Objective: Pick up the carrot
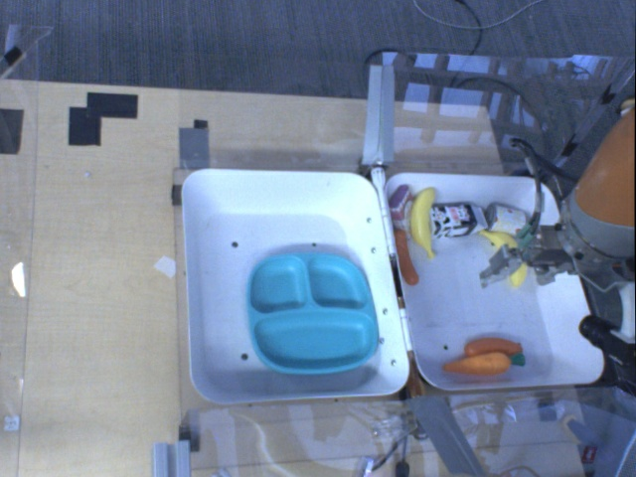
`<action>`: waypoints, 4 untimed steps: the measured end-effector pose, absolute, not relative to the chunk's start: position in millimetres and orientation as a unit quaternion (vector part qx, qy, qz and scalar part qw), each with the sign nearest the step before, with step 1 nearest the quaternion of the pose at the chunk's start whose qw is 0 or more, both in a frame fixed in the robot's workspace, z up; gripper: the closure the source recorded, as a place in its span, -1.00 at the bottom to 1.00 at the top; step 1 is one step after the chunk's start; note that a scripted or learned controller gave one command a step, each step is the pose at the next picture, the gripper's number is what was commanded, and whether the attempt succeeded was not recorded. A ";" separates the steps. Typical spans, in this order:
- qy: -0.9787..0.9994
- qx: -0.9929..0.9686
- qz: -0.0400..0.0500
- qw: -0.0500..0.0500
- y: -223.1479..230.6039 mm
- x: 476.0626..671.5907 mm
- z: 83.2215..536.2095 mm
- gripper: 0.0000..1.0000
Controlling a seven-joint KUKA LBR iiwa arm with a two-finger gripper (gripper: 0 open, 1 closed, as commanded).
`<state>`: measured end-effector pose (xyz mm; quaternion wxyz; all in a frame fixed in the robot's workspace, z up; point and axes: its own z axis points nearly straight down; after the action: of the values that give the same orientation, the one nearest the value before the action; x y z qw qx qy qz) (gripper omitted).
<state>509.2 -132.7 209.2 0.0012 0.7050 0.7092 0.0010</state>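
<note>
While the arm [606, 192] reaches in from the right, its gripper [505, 266] hangs above the right bin [556, 356], fingers spread apart with nothing between them. Well to the gripper's left sits the left bin [214, 296], bearing a blue divided plate [313, 311]. Left of the gripper, near it, lie a banana [424, 222] and a small black-and-white carton [455, 219] (label unreadable). Toward the near rim from the gripper lies the carrot [479, 364], touching a red-orange piece [492, 346] beside it.
</note>
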 end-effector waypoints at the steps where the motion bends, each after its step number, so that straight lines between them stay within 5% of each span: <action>1: 0.728 0.686 0.005 0.005 -85.4 491.3 89.4 -1.00; 2: 0.655 0.755 0.004 0.005 -114.9 575.2 88.7 -1.00; 3: 0.640 0.768 -0.003 -0.004 -132.1 636.1 86.4 -1.00; 4: 0.685 0.728 0.004 0.001 -172.4 600.1 88.1 -1.00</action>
<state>600.1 -172.4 88.1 0.0015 0.7284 0.6851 0.0041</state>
